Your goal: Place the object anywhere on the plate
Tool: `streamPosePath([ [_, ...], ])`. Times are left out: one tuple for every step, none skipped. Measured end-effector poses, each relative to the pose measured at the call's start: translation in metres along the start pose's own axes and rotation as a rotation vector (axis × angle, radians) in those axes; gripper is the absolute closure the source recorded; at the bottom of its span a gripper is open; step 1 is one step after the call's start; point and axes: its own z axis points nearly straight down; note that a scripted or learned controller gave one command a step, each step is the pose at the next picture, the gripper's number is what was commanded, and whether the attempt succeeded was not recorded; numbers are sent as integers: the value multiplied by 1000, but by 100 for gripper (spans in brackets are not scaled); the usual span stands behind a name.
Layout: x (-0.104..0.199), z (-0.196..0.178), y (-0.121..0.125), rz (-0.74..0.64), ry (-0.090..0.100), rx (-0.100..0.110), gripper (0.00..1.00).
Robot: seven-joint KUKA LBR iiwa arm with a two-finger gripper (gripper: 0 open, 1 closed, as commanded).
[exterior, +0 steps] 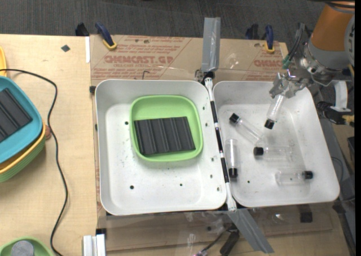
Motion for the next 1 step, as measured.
streamPosePath([
  [0,0,0,0,0,0,0],
])
